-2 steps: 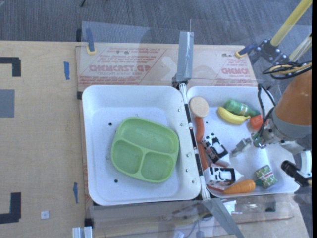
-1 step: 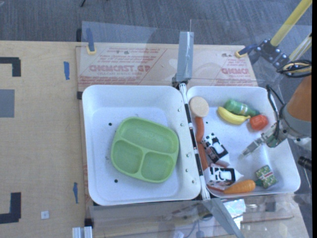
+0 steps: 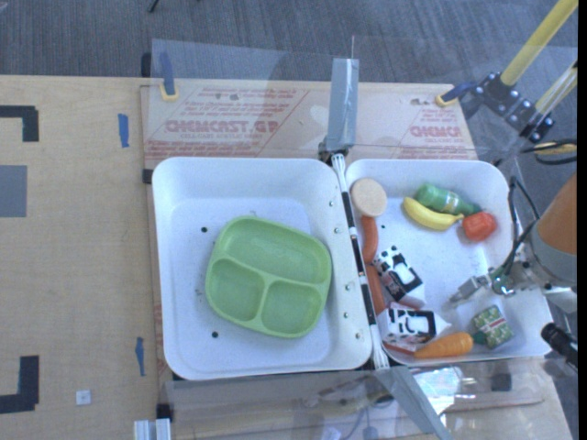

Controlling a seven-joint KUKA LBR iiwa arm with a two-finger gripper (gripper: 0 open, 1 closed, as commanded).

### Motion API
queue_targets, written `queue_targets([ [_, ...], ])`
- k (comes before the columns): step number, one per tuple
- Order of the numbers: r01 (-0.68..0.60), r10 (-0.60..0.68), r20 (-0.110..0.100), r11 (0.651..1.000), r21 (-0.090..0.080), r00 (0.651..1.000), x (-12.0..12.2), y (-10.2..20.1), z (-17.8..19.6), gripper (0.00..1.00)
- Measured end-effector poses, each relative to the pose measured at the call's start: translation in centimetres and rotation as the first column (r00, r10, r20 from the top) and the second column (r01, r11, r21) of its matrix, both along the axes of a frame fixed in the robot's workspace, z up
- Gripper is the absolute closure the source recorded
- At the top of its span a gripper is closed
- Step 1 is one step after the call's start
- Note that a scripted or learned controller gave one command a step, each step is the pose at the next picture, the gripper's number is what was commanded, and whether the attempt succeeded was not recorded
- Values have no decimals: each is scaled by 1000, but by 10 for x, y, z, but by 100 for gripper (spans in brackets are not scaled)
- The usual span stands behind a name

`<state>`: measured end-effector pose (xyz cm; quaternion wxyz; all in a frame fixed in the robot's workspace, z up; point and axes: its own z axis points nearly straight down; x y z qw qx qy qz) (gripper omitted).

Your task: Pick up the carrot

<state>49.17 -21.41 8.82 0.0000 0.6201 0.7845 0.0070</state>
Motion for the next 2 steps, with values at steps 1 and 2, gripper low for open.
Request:
queue_targets([
  [1,0,0,0,1000,0,1000,0,0,0,0],
  [2,460,-460,-16,888,4,888,-8,3,7,0],
])
